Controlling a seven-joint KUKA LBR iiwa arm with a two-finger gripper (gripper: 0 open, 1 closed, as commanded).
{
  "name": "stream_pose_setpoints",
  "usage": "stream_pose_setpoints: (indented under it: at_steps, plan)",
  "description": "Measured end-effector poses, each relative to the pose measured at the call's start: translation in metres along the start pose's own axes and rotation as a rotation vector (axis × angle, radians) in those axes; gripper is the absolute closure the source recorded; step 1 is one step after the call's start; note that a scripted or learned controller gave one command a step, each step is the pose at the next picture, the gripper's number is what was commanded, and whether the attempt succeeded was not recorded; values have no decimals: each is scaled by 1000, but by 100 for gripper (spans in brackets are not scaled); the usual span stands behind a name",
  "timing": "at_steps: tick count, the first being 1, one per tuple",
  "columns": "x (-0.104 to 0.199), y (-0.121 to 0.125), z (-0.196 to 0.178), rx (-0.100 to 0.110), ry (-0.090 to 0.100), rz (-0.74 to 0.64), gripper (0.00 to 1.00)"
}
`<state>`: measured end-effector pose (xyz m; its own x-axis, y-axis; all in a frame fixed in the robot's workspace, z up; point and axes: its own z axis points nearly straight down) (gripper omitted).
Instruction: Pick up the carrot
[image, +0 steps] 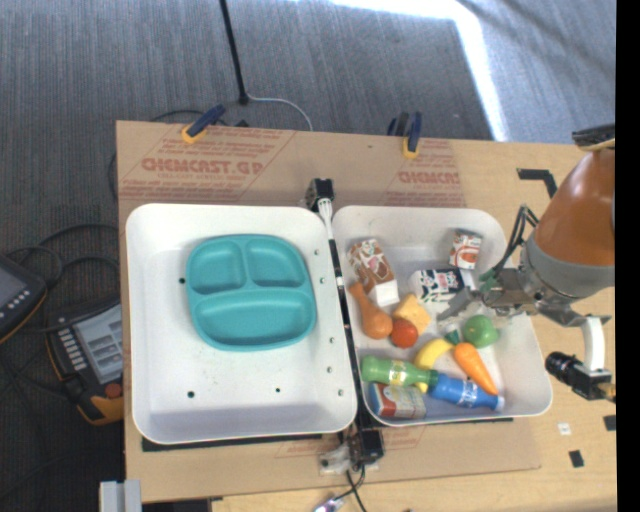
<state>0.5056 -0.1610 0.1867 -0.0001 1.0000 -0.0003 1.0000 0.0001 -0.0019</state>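
The two-finger gripper (462, 306) hangs just above the orange tapered plastic carrot (476, 367); whether it is open, I cannot tell. It should descend straight, avoiding the green ball (481, 330).

The bins (150, 400) look like smooth white plastic with a slight sheen. The tray (250, 292) is matt teal plastic. The carrot (476, 366) and the other toy foods look like glossy moulded plastic. The desk (200, 160) is covered in brown paper-like sheet, printed in red. The floor (100, 60) is rough, ribbed grey carpet. The arm (580, 225) has smooth orange and grey shells.
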Motion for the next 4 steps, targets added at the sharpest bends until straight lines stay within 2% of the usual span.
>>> stream_pose_setpoints:
  at_steps: [1,2,3,4]
  plan:
    - [-6,-19,98,-8,-1,32,0]
    - [-6,-18,88,-10,0,33,100]
    - [34,-18,-32,-3,0,192,100]
    - [40,-22,-48,-1,0,434,100]
